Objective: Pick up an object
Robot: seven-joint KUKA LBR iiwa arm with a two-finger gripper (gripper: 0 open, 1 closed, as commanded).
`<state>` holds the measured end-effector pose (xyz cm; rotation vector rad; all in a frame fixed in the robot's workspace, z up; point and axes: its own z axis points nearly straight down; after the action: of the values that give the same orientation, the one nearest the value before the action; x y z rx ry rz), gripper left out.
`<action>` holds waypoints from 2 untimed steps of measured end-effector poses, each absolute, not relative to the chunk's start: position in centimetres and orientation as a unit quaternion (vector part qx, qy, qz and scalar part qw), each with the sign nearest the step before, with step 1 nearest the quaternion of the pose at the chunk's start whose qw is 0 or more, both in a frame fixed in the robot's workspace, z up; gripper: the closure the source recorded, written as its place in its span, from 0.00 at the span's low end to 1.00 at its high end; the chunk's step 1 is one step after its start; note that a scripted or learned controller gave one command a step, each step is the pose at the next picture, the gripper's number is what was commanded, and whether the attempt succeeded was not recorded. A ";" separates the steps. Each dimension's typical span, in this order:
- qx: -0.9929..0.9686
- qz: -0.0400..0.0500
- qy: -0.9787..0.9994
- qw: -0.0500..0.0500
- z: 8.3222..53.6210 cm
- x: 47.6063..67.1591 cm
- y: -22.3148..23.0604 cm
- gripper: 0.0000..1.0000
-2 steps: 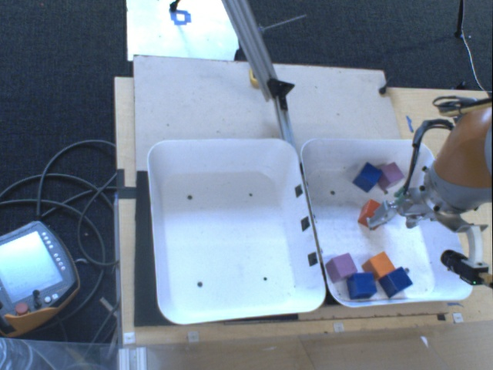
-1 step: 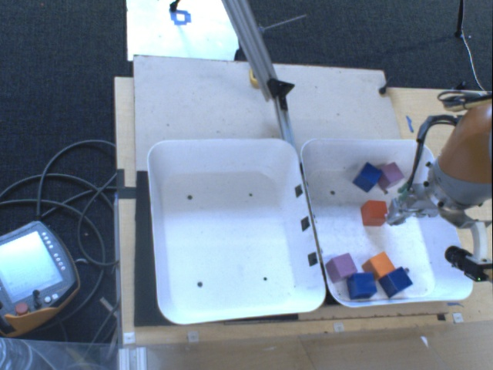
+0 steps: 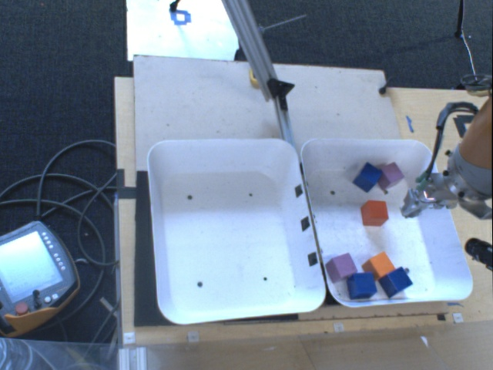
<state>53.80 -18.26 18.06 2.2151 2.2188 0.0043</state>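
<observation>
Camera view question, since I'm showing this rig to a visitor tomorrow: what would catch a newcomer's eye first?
Probably the coloured blocks scattered in the right bin: a blue block touching a purple one near the far side, a lone red block in the middle, and a cluster at the near edge. Next, the arm's hand over that bin's right side, beside the red block. The left bin sits alongside.
</observation>
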 end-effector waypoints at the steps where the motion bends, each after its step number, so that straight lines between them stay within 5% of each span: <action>1: 0.705 0.002 0.709 0.005 24.4 54.4 -18.7 1.00; 2: 0.705 0.001 0.709 0.003 27.7 54.6 -18.8 1.00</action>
<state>54.56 -18.77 27.72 2.2124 2.2228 0.0041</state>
